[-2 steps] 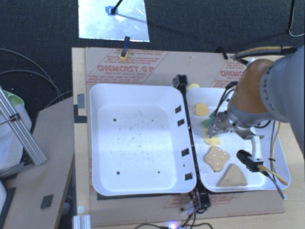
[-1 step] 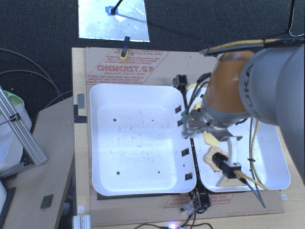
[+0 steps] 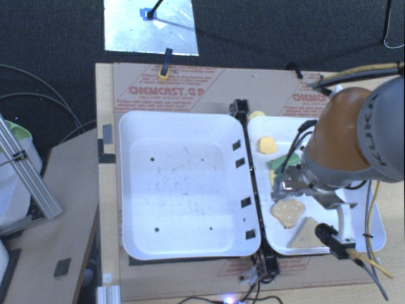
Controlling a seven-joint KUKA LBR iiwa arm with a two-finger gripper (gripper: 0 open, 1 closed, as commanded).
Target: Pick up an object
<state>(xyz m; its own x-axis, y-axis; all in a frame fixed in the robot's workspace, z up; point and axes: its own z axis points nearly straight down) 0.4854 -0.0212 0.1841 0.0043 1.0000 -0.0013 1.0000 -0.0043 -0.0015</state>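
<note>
The arm (image 3: 354, 138) reaches over the right bin (image 3: 314, 240) from the right, its orange band above the wrist. My gripper (image 3: 286, 185) hangs low near that bin's left side, its tips lost among dark parts. A tan, flat, cookie-like object (image 3: 288, 212) lies just below the gripper. A yellow round object (image 3: 267, 145) sits toward the bin's far left. A green object (image 3: 278, 164) peeks out beside the wrist, partly hidden by it. Another pale yellow piece (image 3: 255, 115) rests at the bin's far rim.
The left bin (image 3: 183, 182) lies beside the right one, with black clips along the shared divider (image 3: 250, 176). A black fitting with cables (image 3: 335, 239) sits at the right bin's near edge. A metal plate (image 3: 150, 18) lies beyond the bench.
</note>
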